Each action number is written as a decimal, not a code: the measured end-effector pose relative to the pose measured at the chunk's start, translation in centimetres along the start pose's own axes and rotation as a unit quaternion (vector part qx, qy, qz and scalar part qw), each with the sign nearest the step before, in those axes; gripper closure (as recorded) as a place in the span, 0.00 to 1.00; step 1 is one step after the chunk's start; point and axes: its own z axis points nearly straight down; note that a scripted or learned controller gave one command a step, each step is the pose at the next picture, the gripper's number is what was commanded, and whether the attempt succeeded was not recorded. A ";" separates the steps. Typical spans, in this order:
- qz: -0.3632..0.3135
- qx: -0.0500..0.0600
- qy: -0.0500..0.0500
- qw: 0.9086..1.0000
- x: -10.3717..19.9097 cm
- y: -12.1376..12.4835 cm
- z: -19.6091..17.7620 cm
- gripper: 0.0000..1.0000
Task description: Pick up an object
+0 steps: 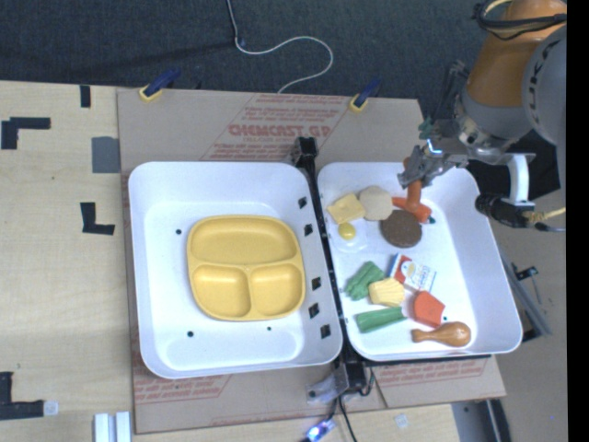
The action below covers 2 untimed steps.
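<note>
The grey arm's two-finger gripper (pixel 421 175) is hanging over the right-hand shallow white plastic bin (pixel 488 274), at about one o'clock from that bin's middle. An orange carrot-shaped toy (pixel 413 202) is sitting directly under it, upper end at the fingertips, lower end trailing toward five o'clock beside a round brown patty (pixel 401 229). The toy looks caught at its top, yet whether the tool is pinching it or merely touching it I cannot tell.

The other toy foods are lying loose across the same bin: a pale bun (pixel 375 202) at nine o'clock from the carrot, green bean pieces (pixel 364 279) and a brown drumstick (pixel 444 335) toward six o'clock. In the left-hand white bin (pixel 156 274) a yellow three-compartment plastic tray (pixel 246 266) is lying flat, probably as a drop-off place.
</note>
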 end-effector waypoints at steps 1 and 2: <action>-0.001 0.003 0.001 1.000 4.8 -3.0 1.1 1.00; -0.001 0.002 0.000 1.000 8.6 -6.0 0.4 1.00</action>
